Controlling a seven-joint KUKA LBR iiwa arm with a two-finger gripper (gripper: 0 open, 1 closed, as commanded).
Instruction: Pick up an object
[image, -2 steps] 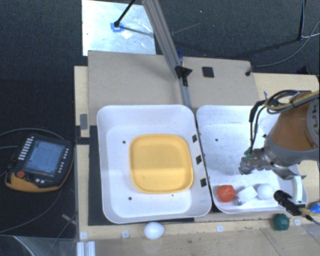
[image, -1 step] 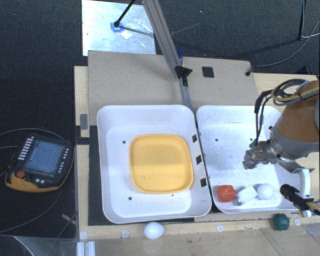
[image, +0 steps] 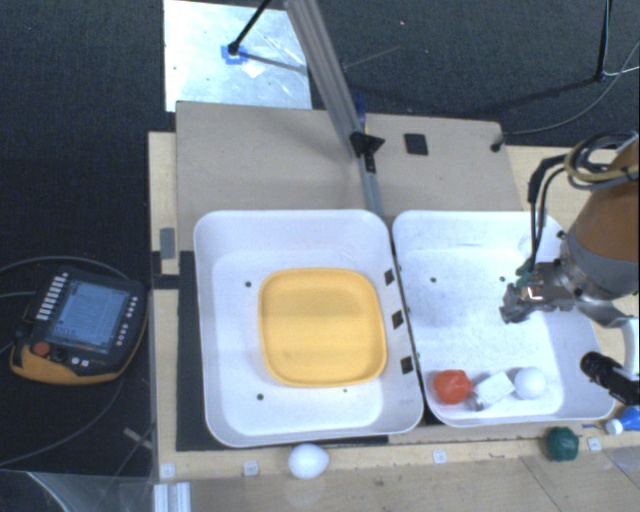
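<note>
Approach step: the pincer (image: 522, 300), its state indiscernible, hovers over the right bin (image: 440, 250). Next, descend toward the red ball (image: 451, 386).

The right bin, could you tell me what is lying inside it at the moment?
Along the near wall of the right bin lie a red ball, a small white block and a white ball. The gripper hangs over its right side, hiding the floor beneath.

Bench (image: 280, 160): tan board surface.
Left bin (image: 225, 330): white, shallow, on bench.
Right bin (image: 450, 260): white, touching left bin.
White egg (image: 308, 461): front edge.
Green ball (image: 562, 443): front right.
</note>
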